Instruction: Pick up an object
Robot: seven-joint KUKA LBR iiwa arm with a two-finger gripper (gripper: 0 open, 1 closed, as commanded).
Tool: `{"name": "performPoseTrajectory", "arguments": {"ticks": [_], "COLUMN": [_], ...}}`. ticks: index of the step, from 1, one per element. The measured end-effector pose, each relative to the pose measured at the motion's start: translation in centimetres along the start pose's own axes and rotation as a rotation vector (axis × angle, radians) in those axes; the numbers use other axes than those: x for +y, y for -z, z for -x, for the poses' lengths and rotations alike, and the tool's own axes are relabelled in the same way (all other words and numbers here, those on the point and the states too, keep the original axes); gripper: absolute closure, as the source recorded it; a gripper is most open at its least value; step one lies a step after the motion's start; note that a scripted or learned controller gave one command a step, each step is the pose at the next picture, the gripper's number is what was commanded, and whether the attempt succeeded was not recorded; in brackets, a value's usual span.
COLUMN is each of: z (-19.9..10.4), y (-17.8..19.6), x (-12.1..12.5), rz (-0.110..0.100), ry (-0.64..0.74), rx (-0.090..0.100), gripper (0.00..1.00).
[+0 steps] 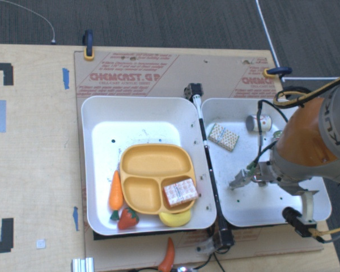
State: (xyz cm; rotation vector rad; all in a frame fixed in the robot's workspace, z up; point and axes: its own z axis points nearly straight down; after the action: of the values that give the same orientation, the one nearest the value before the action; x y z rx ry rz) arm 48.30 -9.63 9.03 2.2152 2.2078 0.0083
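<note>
My gripper hangs low over the middle of the right bin, on bare floor and pointing left. A pale patterned block lies in that bin's back left, well behind the gripper. A small grey cylinder lies at the back, next to the arm. The left bin holds a yellow divided plate with a wrapped red and white snack in its near right compartment. A carrot, a strawberry and a banana lie around the plate's near edge.
The grey and orange arm covers the right side of the right bin. A red chili lies on the bench in front of the bins. A black clamp sits at the back of the rim between the bins.
</note>
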Motion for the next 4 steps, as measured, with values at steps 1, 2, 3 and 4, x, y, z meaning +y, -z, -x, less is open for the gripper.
{"name": "performPoseTrajectory", "arguments": {"ticks": [1, 2, 3, 4], "z": [-0.08, -0.02, -0.09, -0.07], "y": [-0.01, -0.01, -0.02, -0.01], "x": [0.00, 0.00, 0.01, 0.01], "rz": [0.000, 0.000, 0.001, 0.001], "ry": [-0.001, 0.001, -0.001, 0.000], "rx": [-0.001, 0.000, -0.001, -0.001], "gripper": [0.00, 0.00, 0.00, 0.00]}}
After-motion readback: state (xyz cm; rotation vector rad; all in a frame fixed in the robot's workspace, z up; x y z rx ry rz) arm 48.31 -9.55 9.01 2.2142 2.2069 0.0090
